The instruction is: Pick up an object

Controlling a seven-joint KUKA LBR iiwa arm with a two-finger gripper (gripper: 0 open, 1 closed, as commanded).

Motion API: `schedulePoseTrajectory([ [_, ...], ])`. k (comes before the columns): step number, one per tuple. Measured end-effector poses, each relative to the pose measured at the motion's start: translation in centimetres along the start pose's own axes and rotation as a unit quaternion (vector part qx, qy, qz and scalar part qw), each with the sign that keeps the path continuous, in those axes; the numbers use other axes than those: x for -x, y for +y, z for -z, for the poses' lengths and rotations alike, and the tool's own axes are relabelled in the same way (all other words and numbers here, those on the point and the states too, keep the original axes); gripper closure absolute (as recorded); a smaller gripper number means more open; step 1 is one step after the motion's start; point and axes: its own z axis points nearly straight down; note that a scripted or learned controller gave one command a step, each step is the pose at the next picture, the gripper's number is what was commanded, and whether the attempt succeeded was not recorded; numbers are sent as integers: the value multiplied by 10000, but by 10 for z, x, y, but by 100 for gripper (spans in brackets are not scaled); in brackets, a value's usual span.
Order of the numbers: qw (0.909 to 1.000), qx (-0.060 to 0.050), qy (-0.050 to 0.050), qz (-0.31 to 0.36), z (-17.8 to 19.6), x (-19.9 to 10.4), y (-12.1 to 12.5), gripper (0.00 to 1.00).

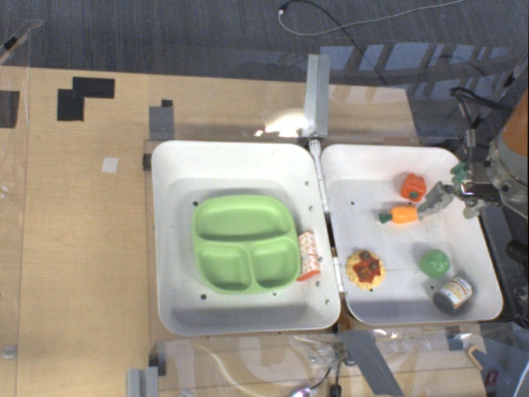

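Arm point(506, 151) reaches over right bin point(471, 300), hand point(436, 200) beside carrot point(400, 215).

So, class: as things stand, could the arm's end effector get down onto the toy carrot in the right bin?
Probably yes. The end effector sits beside the toy carrot, with bare bin floor around it. The orange pepper lies close behind, so it might get nudged.

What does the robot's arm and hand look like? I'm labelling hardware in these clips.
At the view's right edge, the arm shows grey with an orange patch. Its hand is grey metal, with a small green marking and dark cables looping above it.
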Motion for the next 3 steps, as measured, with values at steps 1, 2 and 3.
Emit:
schedulePoseTrajectory([
  [1, 10000, -15, 3, -90, -152, -2, 51, 0],
  [2, 10000, 19, 1, -91, -139, -2, 53, 100],
  [3, 9999, 16, 0, -128, -74, -49, 113, 100],
])
